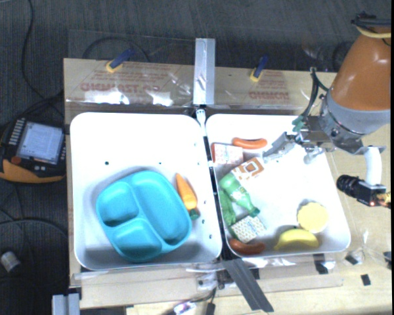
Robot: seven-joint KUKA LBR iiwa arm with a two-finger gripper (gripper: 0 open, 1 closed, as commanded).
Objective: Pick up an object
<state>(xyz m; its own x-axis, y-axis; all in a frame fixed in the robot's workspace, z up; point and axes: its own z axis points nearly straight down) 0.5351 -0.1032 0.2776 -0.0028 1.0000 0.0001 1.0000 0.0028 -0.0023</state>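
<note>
seemingly smooth plastic: blue tray (143, 215) (three rounded compartments), carrot (186, 192) beside.

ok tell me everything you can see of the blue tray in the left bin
The blue divided tray looks like smooth turquoise plastic with rounded corners and three sunken compartments, one long and two smaller. It lies flat, turned at an angle, on the floor of the left bin, toward its front. An orange carrot-like toy lies against its right edge.
</note>
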